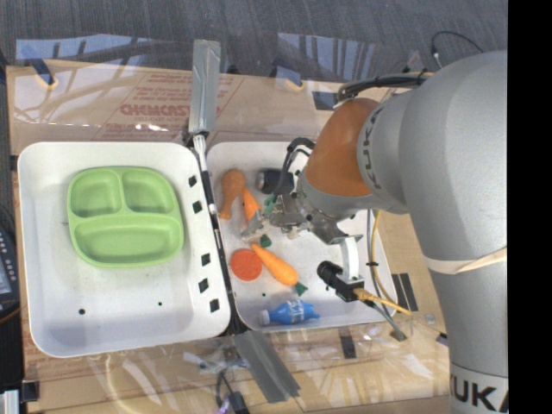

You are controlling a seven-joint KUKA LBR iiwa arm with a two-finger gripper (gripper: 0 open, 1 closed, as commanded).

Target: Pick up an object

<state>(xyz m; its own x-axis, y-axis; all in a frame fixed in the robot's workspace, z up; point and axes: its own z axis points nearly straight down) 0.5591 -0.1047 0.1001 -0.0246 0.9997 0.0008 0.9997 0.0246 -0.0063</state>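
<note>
The right bin point(366, 317) holds several toy items. A brown-orange oblong piece point(231, 188) lies at its upper left, with a small orange carrot point(250, 203) beside it. Lower down lie a larger carrot point(278, 266) with a green tip, a red-orange round piece point(246, 264) touching it, and a blue bottle point(289, 314) on its side near the front wall. My gripper point(266, 221) hangs low in this bin, just right of the small carrot and above the larger carrot. The arm's wrist hides the bin's middle and right.
The left bin point(52, 317) carries a green divided plate point(126, 216). A ridge with black clips point(207, 248) separates the two bins. The grey arm and its orange band point(341, 158) fill the right side. A yellow cable point(384, 300) trails over the right bin's front corner.
</note>
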